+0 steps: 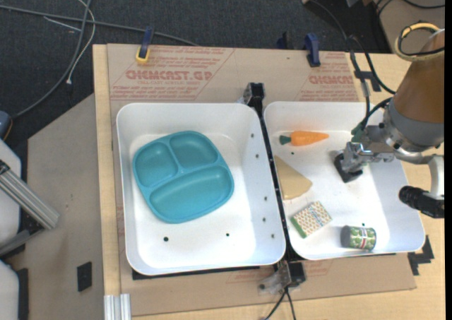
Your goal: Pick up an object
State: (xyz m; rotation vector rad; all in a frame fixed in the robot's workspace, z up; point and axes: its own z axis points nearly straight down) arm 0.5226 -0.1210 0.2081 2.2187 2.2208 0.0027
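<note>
Hovering my gripper low in the right bin, I can't tell its jaws' state; carrot just beyond-left, can nearer me.

Bare white floor left at the right bin's middle, ringed by orange plastic carrot, tan cheese wedge, patterned packet, grey-green can

Arm cropped at right edge
</note>
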